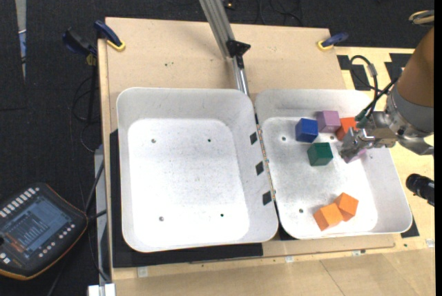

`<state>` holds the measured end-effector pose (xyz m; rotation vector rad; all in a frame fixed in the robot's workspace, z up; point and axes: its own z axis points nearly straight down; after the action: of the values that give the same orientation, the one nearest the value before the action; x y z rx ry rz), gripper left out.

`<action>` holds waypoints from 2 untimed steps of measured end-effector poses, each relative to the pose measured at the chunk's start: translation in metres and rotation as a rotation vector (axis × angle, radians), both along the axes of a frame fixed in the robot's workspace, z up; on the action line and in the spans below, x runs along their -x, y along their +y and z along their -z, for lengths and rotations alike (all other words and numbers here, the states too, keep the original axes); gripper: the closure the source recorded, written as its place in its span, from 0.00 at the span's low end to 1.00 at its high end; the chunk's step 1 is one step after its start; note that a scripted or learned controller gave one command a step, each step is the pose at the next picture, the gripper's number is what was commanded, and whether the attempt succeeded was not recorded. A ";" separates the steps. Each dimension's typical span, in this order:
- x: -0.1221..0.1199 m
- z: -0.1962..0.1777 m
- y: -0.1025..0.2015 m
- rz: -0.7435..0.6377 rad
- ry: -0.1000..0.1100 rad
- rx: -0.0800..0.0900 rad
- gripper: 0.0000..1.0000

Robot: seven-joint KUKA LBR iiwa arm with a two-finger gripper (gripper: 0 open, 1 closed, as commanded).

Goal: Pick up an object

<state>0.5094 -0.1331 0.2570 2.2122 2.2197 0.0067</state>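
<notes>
Gripper (pixel 353 148) low in right bin (pixel 387 219), among far cluster: blue cube (pixel 306 129), purple cube (pixel 328 120), green cube (pixel 320 154), orange block (pixel 347 126). Finger state: cannot tell. 2 orange blocks (pixel 336 210) near edge, untouched. Left bin (pixel 131 150) bare; likely grasp attempt underway.

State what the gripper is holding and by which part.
Cannot be told: the gripper sits low in the right white bin, beside a purple cube and an orange block.
</notes>
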 end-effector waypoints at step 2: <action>-0.038 -0.001 0.088 -0.003 0.006 -0.003 1.00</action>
<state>0.5470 -0.0446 0.2576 2.2129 2.2275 0.0037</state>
